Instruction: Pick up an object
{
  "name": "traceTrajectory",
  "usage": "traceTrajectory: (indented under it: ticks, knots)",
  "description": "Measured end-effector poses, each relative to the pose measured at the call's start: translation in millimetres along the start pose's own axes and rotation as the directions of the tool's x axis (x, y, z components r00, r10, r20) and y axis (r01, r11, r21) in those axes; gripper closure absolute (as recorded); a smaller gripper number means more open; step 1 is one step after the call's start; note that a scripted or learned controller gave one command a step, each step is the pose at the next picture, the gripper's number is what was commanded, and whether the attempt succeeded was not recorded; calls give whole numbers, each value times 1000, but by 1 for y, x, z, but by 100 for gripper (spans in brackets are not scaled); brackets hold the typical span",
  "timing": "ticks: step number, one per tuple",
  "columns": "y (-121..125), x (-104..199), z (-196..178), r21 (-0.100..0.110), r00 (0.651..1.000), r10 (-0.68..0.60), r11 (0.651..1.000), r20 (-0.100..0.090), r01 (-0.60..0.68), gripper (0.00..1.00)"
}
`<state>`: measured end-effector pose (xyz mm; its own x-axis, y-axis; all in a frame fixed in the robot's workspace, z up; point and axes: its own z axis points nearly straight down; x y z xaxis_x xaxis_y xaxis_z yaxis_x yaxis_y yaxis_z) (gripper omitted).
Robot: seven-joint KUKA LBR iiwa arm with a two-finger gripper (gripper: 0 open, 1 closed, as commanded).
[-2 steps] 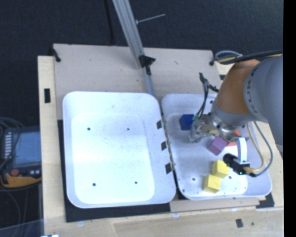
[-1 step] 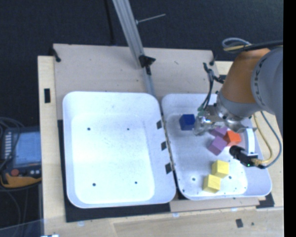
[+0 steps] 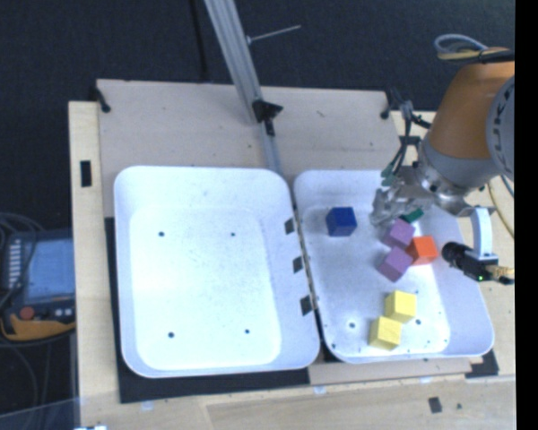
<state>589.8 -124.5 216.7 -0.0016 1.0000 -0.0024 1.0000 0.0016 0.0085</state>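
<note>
Gripper (image 3: 391,206): hangs over the upper part of the right bin (image 3: 359,339), at the end of the grey arm (image 3: 471,124) with its orange band; whether it is open or closed cannot be told, and nothing can be seen held in it.
Upper purple block (image 3: 400,234): just below the gripper tip, close under it; contact cannot be told. It is cube-like with no clear long axis, and sits turned so its corners point along the bin's sides.
Lower purple block (image 3: 395,263): just beneath the first, touching or nearly so, also rotated corner-on.
Orange block (image 3: 423,249): just to the right of the two purple ones, below and right of the gripper.
Blue block (image 3: 342,221): left of the gripper, apart from the cluster, its edges roughly square to the bin.
Yellow blocks: one (image 3: 401,305) above the other (image 3: 386,332), well below the gripper near the bin's front edge.
Left bin (image 3: 125,240): far to the gripper's left.
</note>
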Motion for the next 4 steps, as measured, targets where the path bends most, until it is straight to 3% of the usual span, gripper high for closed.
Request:
traceTrajectory:
  ticks: [1,3,4]
  knots:
    - [4,3,-64,-1,1000,-2,1000,0,2,100]
    - [28,100,-69,5,1000,-5,1000,-2,5,100]
    - [30,144,-52,10,1000,-4,1000,-3,4,100]
